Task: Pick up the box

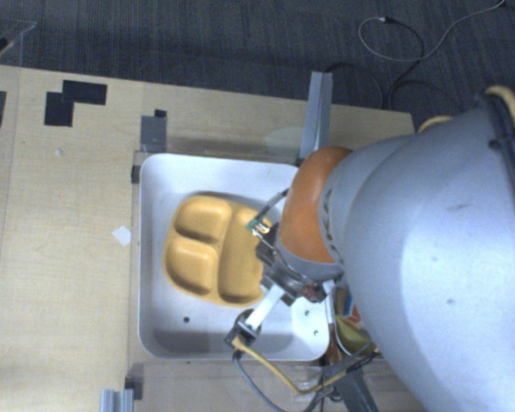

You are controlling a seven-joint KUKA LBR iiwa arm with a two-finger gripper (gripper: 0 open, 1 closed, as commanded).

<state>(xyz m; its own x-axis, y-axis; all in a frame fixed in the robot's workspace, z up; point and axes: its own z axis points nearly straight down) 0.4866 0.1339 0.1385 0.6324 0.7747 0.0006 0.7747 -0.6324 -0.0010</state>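
Reaching in from the right, the gripper (275, 271) is parked low over the white bin (151, 238), touching or just beside the yellow compartmented box (210, 248) lying flat, presumably lined up for an edge grasp; finger state cannot be told.

Bench (62, 276): light wood-coloured top. White bin (149, 264) sits directly on it. Black tape patches (72, 101) lie on the bench well up and left of the bin. A small white scrap (121, 234) lies just left of the bin's left wall. Grey metal brackets (154, 132) stand at the bin's upper left corner and below its lower left corner.
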